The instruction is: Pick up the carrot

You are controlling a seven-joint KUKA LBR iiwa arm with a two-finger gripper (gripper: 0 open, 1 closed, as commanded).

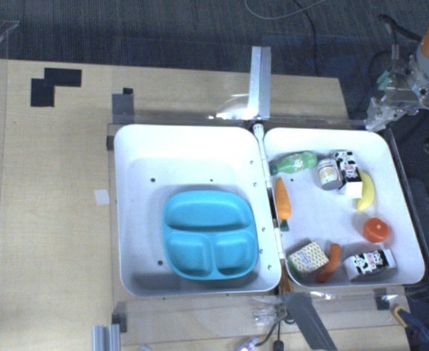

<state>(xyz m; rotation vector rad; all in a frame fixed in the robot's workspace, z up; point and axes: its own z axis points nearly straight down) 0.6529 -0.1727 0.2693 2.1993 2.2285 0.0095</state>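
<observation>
The carrot (281, 199) is a short orange stick lying lengthwise along the left wall of the right bin (393, 159), close to the divider between the bins. My gripper (381, 113) hangs at the upper right, above the far right corner of the right bin and well away from the carrot. Its fingers are small and dim against the dark floor.
The right bin also holds a green bottle (293, 162), a small can (328, 174), a milk carton (346, 168), a banana (366, 191), an orange-red round fruit (376, 229), a sausage (331, 262), a patterned box (307, 257) and another carton (367, 263). A blue divided tray (210, 234) lies in the left bin (137, 196).
</observation>
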